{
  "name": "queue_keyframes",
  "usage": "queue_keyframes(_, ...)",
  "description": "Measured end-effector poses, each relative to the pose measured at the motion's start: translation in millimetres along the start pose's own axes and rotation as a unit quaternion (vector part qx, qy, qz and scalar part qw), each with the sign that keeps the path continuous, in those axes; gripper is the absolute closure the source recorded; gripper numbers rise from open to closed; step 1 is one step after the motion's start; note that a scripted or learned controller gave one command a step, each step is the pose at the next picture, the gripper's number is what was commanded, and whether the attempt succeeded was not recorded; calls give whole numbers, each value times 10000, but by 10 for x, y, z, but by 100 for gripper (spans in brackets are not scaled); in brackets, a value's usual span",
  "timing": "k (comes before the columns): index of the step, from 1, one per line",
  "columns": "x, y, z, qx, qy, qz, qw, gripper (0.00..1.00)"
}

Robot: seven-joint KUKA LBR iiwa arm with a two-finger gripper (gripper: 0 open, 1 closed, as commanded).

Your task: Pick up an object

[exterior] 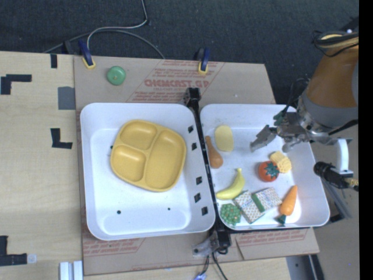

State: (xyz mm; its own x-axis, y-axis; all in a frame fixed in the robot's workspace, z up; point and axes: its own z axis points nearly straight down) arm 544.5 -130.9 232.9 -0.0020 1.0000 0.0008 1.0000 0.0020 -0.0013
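Grey and orange-banded, the arm reaches in from the right and hangs its gripper (278,137) over the upper part of the right bin (250,111), its fingers (261,139) spread apart with nothing between them, though the far finger is hard to make out. Just below the gripper lie a red tomato (268,171) and, touching it, a small yellow corn piece (282,163). Further from the gripper, toward the bin's near edge, sit an orange carrot (288,200), a checked packet (258,204), green grapes (230,214) and a yellow banana (232,186). Left of the gripper rest a pale yellow lemon-like piece (224,138) and a brown piece (213,154). Well left of the gripper, the left bin (105,217) holds a yellow divided plate (148,155).
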Motion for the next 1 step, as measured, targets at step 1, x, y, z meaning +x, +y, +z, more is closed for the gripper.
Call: queue_keyframes(1, -559, -21, 365, 6, -9, 13, 10000, 0)
